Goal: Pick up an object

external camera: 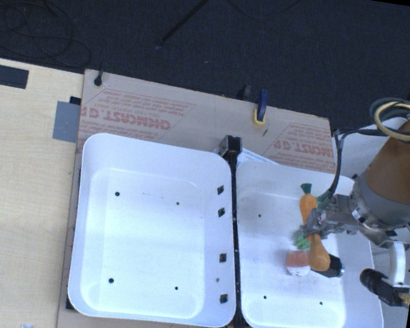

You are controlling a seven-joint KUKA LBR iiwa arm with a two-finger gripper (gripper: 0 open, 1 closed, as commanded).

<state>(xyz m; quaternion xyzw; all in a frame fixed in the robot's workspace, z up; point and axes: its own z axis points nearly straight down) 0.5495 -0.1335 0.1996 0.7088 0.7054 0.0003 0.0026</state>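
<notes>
In the right bin (267,306) several small objects lie clustered near its right side. An orange carrot-shaped toy (307,207) with a green tip lies furthest back. In front of it sit a second orange piece (319,258) and a small white and red object (298,264), with a bit of green (302,237) between. My gripper (326,223) hangs low over this cluster, just right of the carrot toy and above the second orange piece. Whether it touches any of them is unclear. The arm's grey wrist and orange band (401,165) rise to the right.
The left bin (101,181) sits beside the right one, with a black divider strip (227,229) between them. Both rest on a cardboard sheet (158,116). A black part (379,284) juts out past the right bin's rim. Cables loop near the arm.
</notes>
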